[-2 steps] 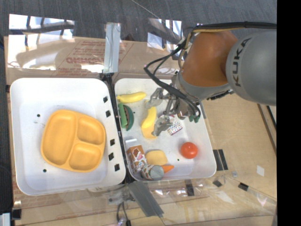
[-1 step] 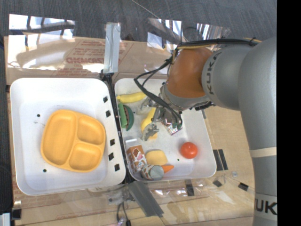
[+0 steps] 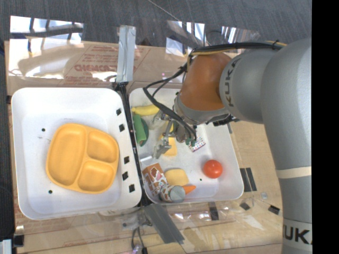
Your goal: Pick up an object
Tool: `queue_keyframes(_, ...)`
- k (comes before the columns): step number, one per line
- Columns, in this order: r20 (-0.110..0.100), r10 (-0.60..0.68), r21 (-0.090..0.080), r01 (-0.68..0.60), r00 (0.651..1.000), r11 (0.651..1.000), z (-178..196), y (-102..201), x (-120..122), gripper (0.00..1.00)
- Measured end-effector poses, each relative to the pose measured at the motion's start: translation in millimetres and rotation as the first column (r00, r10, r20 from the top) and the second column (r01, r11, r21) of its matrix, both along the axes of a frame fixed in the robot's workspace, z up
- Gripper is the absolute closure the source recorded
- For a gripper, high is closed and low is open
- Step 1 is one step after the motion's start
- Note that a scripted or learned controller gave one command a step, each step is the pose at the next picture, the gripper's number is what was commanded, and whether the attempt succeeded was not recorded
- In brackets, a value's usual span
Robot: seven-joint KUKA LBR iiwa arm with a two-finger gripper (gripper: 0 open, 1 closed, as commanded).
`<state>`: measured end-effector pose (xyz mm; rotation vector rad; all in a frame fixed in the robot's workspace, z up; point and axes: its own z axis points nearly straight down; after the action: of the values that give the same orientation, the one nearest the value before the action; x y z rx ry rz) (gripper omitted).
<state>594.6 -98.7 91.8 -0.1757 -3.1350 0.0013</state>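
Arm (image 3: 249, 83) reaches in from the right, orange band above the wrist, over the right bin (image 3: 229, 157). Gripper (image 3: 168, 136) hangs low in the middle of that bin, right over a small yellow block (image 3: 170, 150). Whether the fingers are open or closed, cannot tell; wrist and cables hide them, and whether anything sits between them can't be made out.

Right bin contents: banana (image 3: 145, 110) at the far edge, green object (image 3: 140, 129) along the left wall, red tomato (image 3: 213, 169) near the right side, well apart from the gripper. Near edge: printed packet (image 3: 154, 178), pale yellow piece (image 3: 176, 177), orange carrot-like bit (image 3: 189, 189), grey round thing (image 3: 177, 194), all clustered together.

Left bin (image 3: 32, 110) holds a yellow divided tray (image 3: 82, 157), lying flat. Both bins sit on the desk (image 3: 254, 142) over cardboard (image 3: 79, 62).
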Motion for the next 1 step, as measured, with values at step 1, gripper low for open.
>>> queue_keyframes(1, 0.002, 0.008, 0.000, -0.008, 1.000, 1.000, 10.6, 1.5, 1.2, 1.00)
